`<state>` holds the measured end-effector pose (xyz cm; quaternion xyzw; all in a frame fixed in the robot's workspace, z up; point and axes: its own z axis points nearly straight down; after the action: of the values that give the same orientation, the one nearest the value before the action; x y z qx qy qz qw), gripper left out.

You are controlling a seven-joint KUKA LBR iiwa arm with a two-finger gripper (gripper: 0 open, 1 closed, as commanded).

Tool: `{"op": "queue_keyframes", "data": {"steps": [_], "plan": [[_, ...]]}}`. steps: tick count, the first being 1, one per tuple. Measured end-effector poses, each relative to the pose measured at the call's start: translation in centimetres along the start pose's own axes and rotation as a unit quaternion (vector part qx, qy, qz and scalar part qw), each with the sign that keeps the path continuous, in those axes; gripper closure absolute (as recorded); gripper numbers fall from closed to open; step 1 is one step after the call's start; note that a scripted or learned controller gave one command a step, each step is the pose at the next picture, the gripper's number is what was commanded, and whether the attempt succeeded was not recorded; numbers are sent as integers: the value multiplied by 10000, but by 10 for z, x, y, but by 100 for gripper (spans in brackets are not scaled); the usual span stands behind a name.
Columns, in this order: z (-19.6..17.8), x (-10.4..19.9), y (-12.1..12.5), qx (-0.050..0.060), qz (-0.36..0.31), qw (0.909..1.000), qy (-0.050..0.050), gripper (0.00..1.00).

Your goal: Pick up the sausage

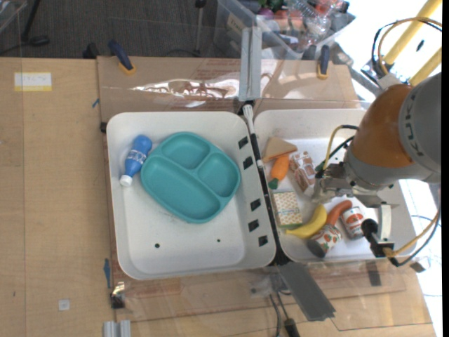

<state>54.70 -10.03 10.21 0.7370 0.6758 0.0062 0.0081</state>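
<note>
Sausage [337, 210] partly hidden under arm [393, 135]; claw [328, 183] state cannot be told. Wooden worktop [49, 188], clutter behind.

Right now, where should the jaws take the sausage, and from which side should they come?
Grip the sausage across its middle, coming straight down from above. It lies flat and slanted in the right bin, thin enough to span. The banana touches its lower end and a can sits close beside it, so low side approaches look blocked.
</note>
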Motion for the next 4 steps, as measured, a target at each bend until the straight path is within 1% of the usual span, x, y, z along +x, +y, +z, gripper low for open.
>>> {"op": "queue_keyframes", "data": {"steps": [1,2,3,4], "plan": [[0,0,0,2,1,10000,1,0],[10,-15,-62,17,-137,9999,0,0],[11,-81,61,33,1411,9900,-8,0],[-33,-102,-7,109,1379,9904,-1,0]]}}
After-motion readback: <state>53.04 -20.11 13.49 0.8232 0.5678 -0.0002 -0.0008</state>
